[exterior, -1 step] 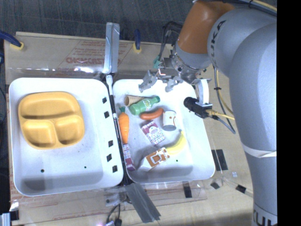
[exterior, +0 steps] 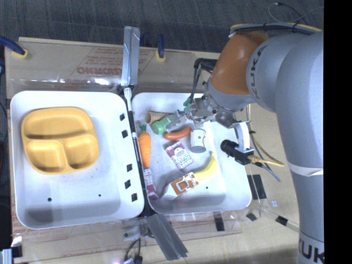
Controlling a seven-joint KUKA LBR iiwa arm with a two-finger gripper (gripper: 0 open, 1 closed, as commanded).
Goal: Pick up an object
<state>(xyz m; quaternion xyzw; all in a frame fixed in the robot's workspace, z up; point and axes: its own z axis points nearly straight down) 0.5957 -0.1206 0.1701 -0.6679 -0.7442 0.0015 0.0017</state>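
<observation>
Fingers low in right bin, above red sausage; open or clenched, cannot tell.

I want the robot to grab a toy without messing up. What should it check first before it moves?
1. Gripper is over the right bin, where the toys are: ok.
2. Something is already between its fingers: cannot tell, the wrist hides them.
3. Toys close under it, the red sausage-shaped toy and green toy: ok.
4. Those toys have room around them: not ok, they crowd together with the white cup.
5. Easier targets lying apart, the carrot and banana: ok.
6. Yellow tray in the left bin is out of the way: ok.
</observation>
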